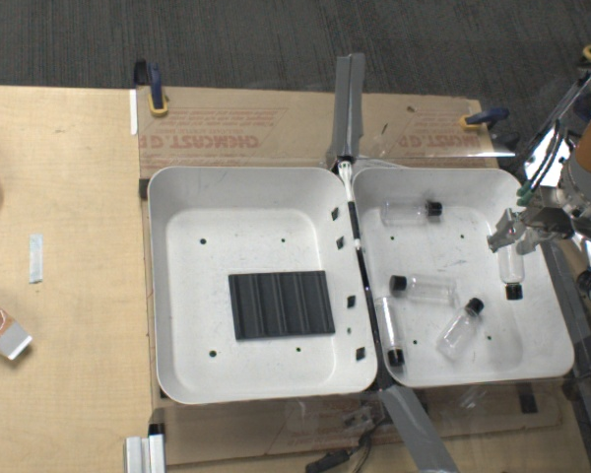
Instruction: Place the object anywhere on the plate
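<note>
Tan bench (59,166), 2 white bins (177,205), grey carpet (227,18) behind.

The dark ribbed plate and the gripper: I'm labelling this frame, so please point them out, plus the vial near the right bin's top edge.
dark ribbed plate (281,304), camera view, its centre.
gripper (515,233), camera view, between its fingertips.
vial (412,211), camera view, its clear body.
</note>
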Tool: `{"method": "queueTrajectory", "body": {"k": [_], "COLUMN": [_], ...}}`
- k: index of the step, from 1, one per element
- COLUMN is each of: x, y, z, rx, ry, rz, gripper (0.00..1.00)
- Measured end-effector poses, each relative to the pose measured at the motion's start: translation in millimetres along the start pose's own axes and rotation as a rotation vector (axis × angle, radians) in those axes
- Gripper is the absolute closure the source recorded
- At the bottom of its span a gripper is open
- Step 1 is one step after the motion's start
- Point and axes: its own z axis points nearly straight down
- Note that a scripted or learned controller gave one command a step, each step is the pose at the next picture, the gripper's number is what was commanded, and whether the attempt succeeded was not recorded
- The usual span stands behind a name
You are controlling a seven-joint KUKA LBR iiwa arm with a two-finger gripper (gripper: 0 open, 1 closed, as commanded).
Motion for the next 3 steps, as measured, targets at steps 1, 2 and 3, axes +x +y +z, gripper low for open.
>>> {"method": "queueTrajectory", "body": {"k": [1, 2, 3], "x": [25, 87, 154], "y": [-67, -72, -78], "z": [-60, -68, -22], "rx": [0.002, 0.002, 0.004], "ry": [0.000, -0.001, -0.002], "rz": [-0.036, 0.249, 0.329], "gripper": [1.00, 1.00, 1.00]}}
